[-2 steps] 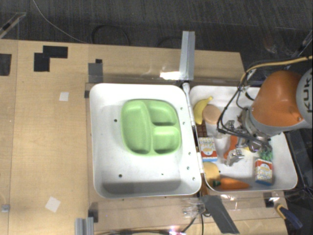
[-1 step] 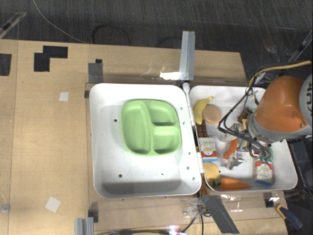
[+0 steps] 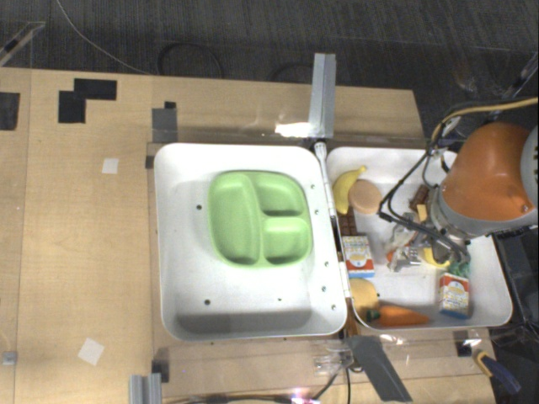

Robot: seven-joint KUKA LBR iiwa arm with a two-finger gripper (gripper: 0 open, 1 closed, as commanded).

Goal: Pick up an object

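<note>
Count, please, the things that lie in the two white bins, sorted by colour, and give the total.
Green: 1, the divided tray in the left bin.
Yellow: 2, the banana and a round fruit in the right bin.
Orange: 1, the carrot.
Tan: 1, a round piece.
White printed cartons: 2.
Total: 7 clearly visible; items under the tool are unclear.

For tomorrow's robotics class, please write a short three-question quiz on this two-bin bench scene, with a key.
1. True or false: the green divided plastic tray lies in the left white bin.
2. Which lies nearest the right white bin's front wall: A) yellow banana B) orange carrot C) round tan lid?
3. Fill in: the grey arm's gripper hangs over the ____ bin.

Key: 1 true; 2 B; 3 right.
</note>
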